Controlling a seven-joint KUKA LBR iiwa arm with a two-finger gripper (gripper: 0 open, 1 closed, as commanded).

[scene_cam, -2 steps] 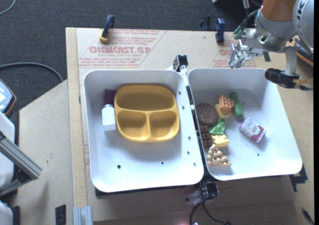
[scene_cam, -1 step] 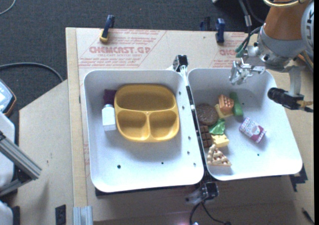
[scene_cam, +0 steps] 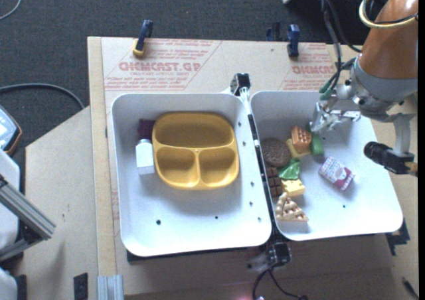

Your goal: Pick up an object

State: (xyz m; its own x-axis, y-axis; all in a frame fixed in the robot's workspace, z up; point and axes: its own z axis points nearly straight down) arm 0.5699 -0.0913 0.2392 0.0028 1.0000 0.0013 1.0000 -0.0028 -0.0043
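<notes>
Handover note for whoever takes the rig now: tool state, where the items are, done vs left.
Tool: low over the right bin, near its back edge, nothing visible in it.
Items there: waffle just beside the tool, brown cookie, pizza slice, pink packet.
Left bin: yellow divided plate, small white bottle.
Done: no pick so far.
Left: grasp an item and lift it.

A yellow divided tray (scene_cam: 195,150) lies in the left bin (scene_cam: 133,219), beside a small white bottle (scene_cam: 145,156).
</notes>
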